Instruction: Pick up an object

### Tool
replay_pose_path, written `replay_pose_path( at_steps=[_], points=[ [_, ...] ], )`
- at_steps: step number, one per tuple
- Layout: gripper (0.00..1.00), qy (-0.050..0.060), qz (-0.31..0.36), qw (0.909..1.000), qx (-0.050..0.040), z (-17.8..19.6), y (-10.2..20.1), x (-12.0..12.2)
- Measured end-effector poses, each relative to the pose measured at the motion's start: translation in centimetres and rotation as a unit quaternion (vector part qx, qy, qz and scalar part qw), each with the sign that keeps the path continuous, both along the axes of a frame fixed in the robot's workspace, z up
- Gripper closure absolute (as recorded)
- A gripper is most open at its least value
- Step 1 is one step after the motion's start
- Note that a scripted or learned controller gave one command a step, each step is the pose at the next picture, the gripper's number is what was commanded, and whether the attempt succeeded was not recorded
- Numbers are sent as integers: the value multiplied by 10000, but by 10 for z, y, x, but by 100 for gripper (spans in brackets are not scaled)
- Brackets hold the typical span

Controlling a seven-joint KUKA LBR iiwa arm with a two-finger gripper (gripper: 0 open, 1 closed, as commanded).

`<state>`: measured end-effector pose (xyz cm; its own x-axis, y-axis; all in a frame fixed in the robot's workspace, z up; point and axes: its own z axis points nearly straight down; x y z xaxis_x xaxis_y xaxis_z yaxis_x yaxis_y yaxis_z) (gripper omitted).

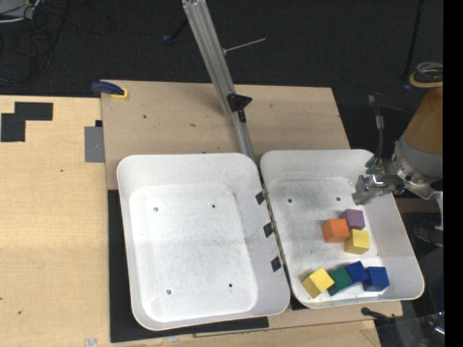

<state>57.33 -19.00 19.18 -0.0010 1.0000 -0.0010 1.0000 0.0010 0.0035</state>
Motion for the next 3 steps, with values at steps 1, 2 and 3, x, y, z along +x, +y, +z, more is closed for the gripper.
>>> replay_pose_path(
  at_steps=[1, 2, 3],
  points=[
    [100, -6, 1, 10000, -3, 63, -1, -1],
    [100, 15, 8, 10000, 5, 82, -2, -1],
    [100, 30, 13, 10000, 15, 84, 43, 1]
  ],
)
